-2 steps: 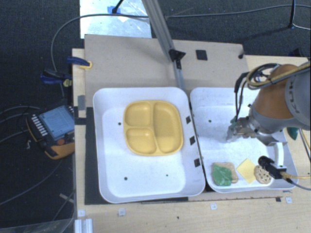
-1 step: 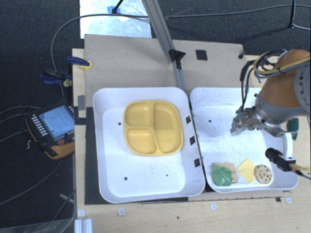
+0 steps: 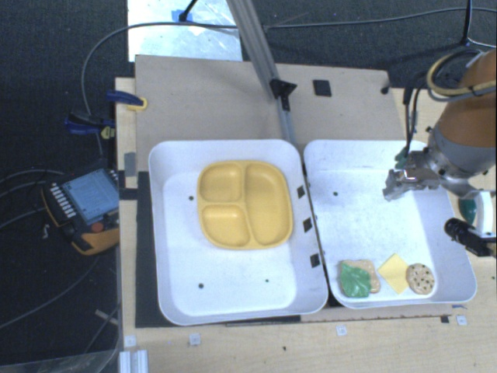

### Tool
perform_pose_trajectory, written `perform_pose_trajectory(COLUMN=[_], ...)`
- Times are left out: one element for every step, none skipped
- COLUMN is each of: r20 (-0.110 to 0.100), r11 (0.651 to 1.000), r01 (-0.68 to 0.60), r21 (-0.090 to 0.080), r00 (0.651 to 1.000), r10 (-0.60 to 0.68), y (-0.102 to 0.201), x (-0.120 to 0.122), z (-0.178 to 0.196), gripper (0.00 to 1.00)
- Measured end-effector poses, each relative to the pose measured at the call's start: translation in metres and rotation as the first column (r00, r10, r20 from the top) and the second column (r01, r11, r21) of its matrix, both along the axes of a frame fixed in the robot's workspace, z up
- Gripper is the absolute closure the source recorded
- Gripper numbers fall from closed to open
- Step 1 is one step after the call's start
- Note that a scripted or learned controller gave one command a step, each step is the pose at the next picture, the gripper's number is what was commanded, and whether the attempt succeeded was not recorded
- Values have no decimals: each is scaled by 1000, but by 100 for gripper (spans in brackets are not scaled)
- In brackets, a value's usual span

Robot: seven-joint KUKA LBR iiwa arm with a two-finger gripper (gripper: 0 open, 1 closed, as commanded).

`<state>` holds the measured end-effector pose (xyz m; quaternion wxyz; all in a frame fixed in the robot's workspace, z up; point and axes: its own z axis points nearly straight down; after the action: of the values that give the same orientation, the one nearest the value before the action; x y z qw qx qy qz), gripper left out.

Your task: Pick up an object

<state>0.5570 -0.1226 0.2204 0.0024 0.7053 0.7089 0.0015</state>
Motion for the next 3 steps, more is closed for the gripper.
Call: perform_pose_trajectory(r20=[-2,-4,-3], r11=[1000,1000,1000], r01=[-1,-4,-5], r21=[1,2,3], r00=[1000,1000,1000], r10=[1,4,5], y=[0,56,103], x=[1,-2,6], z=[34,20,21], gripper=[100,100,100])
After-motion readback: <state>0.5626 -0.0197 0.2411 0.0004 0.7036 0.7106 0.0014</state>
